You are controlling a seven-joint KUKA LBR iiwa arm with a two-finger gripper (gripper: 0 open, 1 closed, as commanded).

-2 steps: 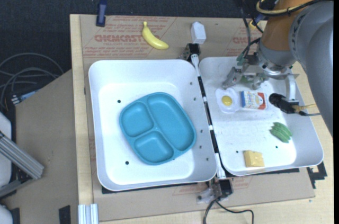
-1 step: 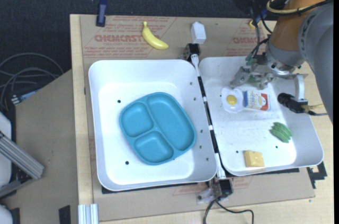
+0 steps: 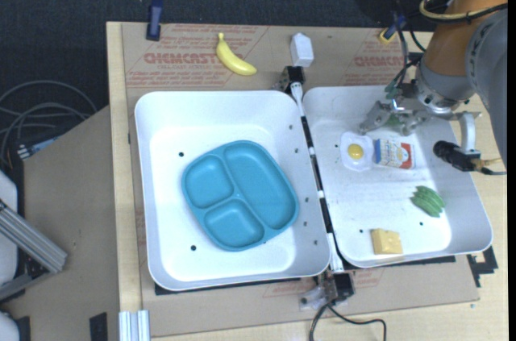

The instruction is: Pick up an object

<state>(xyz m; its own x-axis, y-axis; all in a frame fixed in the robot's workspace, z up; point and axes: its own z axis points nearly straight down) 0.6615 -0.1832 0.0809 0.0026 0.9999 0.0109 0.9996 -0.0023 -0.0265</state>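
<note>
Carton (image 3: pixel 393 153) just below gripper (image 3: pixel 393 116) (apart)

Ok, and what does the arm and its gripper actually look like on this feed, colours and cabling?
The arm is grey and rounded, with an orange band above the wrist. A yellowish cable loops beside that band. The gripper is a small metallic assembly with thin silver fingers and some dark wiring around it. No readable markings at this resolution.

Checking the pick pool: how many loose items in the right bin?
4: fried egg mid-bin, carton beside it, green item toward the right, yellow block at the near edge. The claw may hide more.
</note>
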